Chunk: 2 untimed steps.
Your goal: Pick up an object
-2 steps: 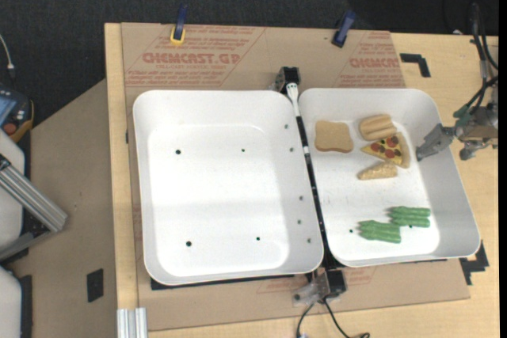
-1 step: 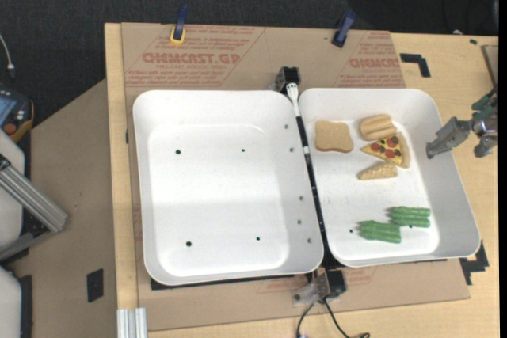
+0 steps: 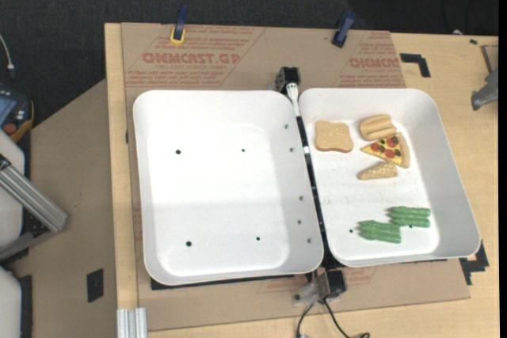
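**Tool (image 3: 485,91) at the edge, food in the nearer bin**

The surface (image 3: 71,138) carries a brown board (image 3: 238,51) printed with red lettering, and the board spreads away from the tool across most of the view. Two white bins lie on it side by side, their rims touching. The left bin (image 3: 214,194) is the one far from the tool. The right bin (image 3: 372,198) is the one next to it, and its top corner reaches close to the tool.

All the pickable things lie in the right bin, and none of them touches the tool. Two green pods are well apart from it, toward the bottom of the view. One pod (image 3: 409,215) is closer to the tool, and the other (image 3: 380,231) lies just beyond and below it. A bread slice (image 3: 333,137) lies farthest across the bin from the tool, near the shared rim. A pizza slice (image 3: 388,148) lies between the bread and the tool, and a bun (image 3: 376,126) touches its upper edge. A tan wedge (image 3: 378,171) lies just below the pizza.

Two blue clamps grip the board's far edge. One clamp (image 3: 343,28) is near the tool, and the other (image 3: 180,26) is well away from it.

Just a small grey part of the tool enters at the view's right edge, above the board and outside both bins. I cannot tell whether it is open or closed, and nothing can be seen in it.
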Each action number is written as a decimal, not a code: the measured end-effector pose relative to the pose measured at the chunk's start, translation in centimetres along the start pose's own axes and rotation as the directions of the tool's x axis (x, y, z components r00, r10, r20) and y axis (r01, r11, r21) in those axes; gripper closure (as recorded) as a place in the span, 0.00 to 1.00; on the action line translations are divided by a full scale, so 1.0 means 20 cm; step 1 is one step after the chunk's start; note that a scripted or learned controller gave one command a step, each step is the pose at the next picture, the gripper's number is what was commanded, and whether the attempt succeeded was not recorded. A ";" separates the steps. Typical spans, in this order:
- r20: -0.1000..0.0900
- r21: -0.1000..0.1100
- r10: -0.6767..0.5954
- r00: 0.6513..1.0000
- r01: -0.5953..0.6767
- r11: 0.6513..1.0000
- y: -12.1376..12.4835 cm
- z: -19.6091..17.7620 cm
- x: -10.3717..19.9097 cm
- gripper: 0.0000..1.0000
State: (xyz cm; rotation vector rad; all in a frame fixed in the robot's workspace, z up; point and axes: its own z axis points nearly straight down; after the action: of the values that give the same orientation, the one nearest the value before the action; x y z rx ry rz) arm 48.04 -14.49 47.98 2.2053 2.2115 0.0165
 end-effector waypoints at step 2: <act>-0.004 0.013 0.002 1.000 -0.002 1.000 0.01 -0.28 0.42 1.00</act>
State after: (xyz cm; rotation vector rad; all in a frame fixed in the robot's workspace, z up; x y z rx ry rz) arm 48.04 -6.13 53.57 2.2154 2.2180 0.0064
